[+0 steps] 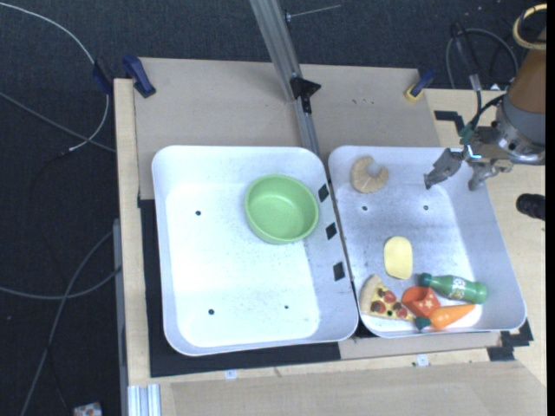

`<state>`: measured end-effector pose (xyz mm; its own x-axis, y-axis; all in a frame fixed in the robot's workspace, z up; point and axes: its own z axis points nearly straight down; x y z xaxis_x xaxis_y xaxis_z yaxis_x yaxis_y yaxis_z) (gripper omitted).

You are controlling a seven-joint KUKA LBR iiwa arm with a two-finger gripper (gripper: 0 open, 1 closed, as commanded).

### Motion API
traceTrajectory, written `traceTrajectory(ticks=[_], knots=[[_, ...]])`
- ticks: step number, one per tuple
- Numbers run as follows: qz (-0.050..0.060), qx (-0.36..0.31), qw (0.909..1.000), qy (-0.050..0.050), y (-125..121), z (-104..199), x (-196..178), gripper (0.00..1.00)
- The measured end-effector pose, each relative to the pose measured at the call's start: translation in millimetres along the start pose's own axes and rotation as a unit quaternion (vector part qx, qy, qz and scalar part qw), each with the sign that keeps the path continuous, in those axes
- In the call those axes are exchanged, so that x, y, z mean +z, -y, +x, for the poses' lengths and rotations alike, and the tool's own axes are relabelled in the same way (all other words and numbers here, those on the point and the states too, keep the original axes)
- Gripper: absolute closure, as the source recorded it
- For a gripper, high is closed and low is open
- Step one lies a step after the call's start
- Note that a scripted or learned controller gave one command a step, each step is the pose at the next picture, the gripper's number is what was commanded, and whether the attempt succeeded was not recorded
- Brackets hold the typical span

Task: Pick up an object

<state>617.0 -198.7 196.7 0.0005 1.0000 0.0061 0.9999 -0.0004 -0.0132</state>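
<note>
Near edge of worktop (260,89): pale wood, bare strip along the front; black mat under both bins.

Right bin (499,232), near edge, four items in a cluster:
- one pizza slice (381,299), toy, at the near left corner of this bin, touching the red piece beside it;
- one red toy piece (420,302), shape not certain, just right of the slice;
- one carrot (451,315), orange, lying along the near rim, touching the red piece;
- one green bottle (454,287), lying on its side just behind the carrot, with a label band whose writing is too small to read.

Right bin, middle: one pale yellow rounded item (398,256), lying alone, just behind the pizza slice.

Right bin, far left corner: one tan curved item (369,174), notched on one side, well apart from the near cluster.

Left bin (186,319): white, speckled. One green bowl (281,207), upright, nothing visible inside it, toward the far right part of this bin.

Hand (454,174): over the far right part of the right bin, fingers spread with nothing between them. Grey arm (525,120) enters from the right.

No legible brand or writing on any item.

Far edge of worktop: two blue clamps (139,76) at the far left corner, one blue and yellow clamp (421,83) toward the far right. One metal pole (277,46) slants up from between the bins.

Surroundings: dark carpet floor (173,16), thin cables lying across it.
</note>
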Motion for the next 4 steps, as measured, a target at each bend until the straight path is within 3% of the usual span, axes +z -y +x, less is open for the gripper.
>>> traceTrajectory(ticks=[1,2,3,4], knots=[[0.000,0.000,1.0000,0.000,-0.7,-3.5,43.4,0.00],[-0.004,0.000,1.0000,0.001,-2.7,-3.3,26.7,1.00],[-0.011,-0.001,0.9999,0.004,-4.8,-4.0,-19.7,1.00],[-0.010,-0.001,0.9999,0.004,-5.9,-3.7,-28.2,1.00]])
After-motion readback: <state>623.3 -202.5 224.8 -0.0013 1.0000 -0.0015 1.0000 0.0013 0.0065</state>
